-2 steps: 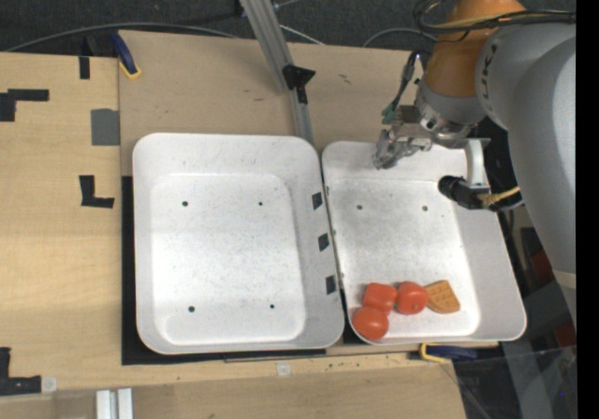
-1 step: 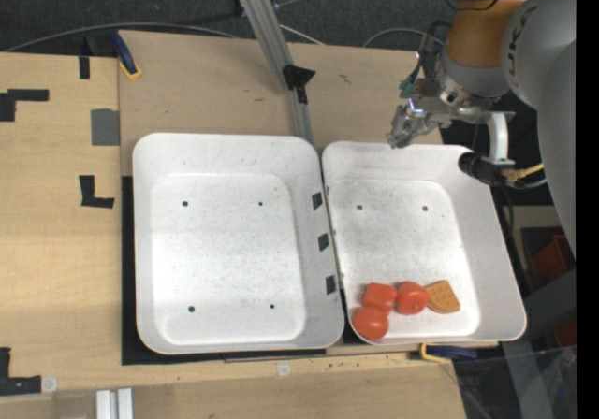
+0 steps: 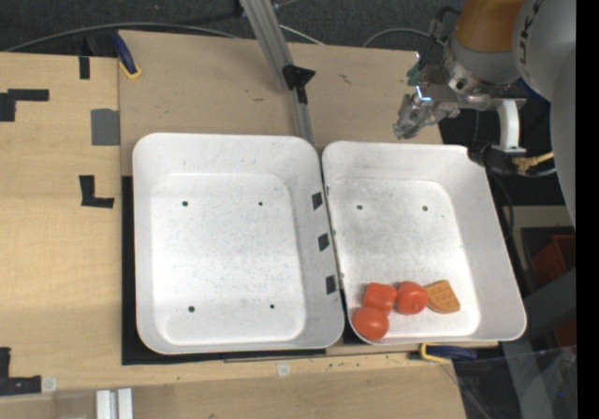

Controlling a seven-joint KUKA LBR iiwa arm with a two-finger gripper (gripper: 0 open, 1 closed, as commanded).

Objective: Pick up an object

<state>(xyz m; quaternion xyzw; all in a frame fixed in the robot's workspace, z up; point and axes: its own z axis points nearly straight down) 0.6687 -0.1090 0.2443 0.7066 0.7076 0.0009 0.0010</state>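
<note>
Gripper (image 3: 413, 123) at the end of the grey arm (image 3: 552, 24) hangs above the bench (image 3: 206, 80), just past the far edge of the right bin (image 3: 487, 221), near that bin's far corners and closer to the middle than to the outer side; whether it is spread or pressed together cannot be told from this angle, since its tip is a small dark and metallic blur, and nothing can be seen pinched in it. Left of the gripper and nearer the camera lies the left bin (image 3: 159, 221), touching the right bin along their shared edge. A slanted metal post (image 3: 267, 24) rises from the bench to the gripper's left, well apart from it. The orange band (image 3: 501, 6) sits above the wrist, up and to the right of the gripper. The objects lie well away from the gripper, at the near edge of the right bin: three red round pieces (image 3: 386, 305) clustered together and touching, and just beside them, on the arm's side, a small orange-brown piece (image 3: 443, 296)
</note>
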